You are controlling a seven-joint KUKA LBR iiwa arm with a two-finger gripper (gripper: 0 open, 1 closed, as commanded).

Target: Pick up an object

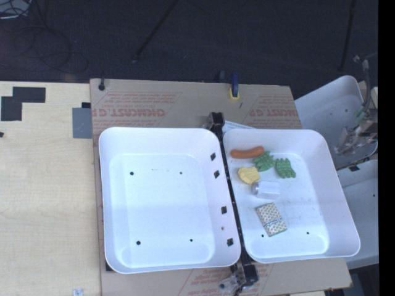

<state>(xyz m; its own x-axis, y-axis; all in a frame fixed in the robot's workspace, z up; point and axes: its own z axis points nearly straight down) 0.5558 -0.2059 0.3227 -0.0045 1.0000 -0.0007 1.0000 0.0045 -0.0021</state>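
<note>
The right bin (pixel 336 227) holds several small items. An orange-red sausage (pixel 247 152) lies near its back left corner. Just in front of it sit two green leafy pieces (pixel 264 161) (pixel 284 168) and a yellow piece (pixel 249 175). A small clear container (pixel 266 189) lies on its side next to the yellow piece. A patterned packet (pixel 271 219) rests apart from the rest, toward the bin's front.
The left bin (pixel 160 196) stands beside the right one, joined by black clips (pixel 216 174). Both rest on brown cardboard (pixel 160 106) with a blue-and-yellow clamp (pixel 234 86) at its back edge. A white plate with metal hardware (pixel 358 134) sits at the far right.
</note>
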